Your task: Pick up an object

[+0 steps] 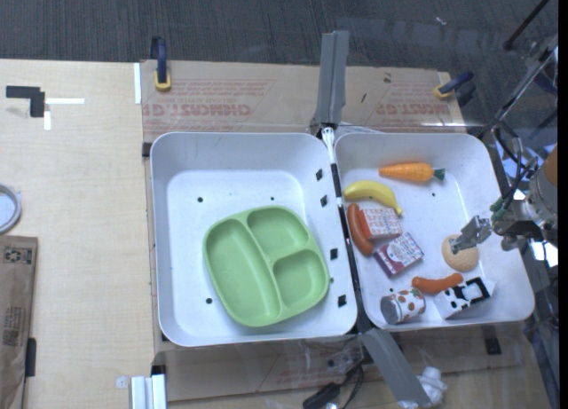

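The right bin holds several items: an orange carrot, a yellow banana, a red sausage, a small printed box, a pink packet, a round tan bun, an orange sausage, a small can and a black-and-white piece. My gripper reaches in over the bin's right side. Its tip is just above the top right edge of the tan bun. Nothing shows as lifted off the bin floor.
In the left bin lies a green divided plate. A grey divider post stands behind the bins where they meet. Clamps hold the cardboard at the back. A tape roll lies at the far left.
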Action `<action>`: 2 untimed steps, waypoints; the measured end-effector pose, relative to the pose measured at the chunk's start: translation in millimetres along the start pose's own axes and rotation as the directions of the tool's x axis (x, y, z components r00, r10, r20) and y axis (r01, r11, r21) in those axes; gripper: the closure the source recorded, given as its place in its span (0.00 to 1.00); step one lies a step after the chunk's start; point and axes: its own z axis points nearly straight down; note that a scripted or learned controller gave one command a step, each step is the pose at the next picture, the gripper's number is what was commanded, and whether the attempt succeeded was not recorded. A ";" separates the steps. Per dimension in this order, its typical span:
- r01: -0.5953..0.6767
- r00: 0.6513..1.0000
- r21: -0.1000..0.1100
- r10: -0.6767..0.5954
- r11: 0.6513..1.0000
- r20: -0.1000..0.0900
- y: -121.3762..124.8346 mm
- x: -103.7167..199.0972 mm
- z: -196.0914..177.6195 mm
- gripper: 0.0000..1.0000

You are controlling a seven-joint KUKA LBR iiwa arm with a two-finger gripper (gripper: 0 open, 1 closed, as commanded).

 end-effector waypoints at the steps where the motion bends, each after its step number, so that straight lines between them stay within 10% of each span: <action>1: 0.020 1.000 -0.002 -0.020 1.000 -0.001 0.2 -23.6 108.5 0.00; 2: 0.017 1.000 0.002 -0.017 1.000 -0.002 -0.1 -23.7 101.8 1.00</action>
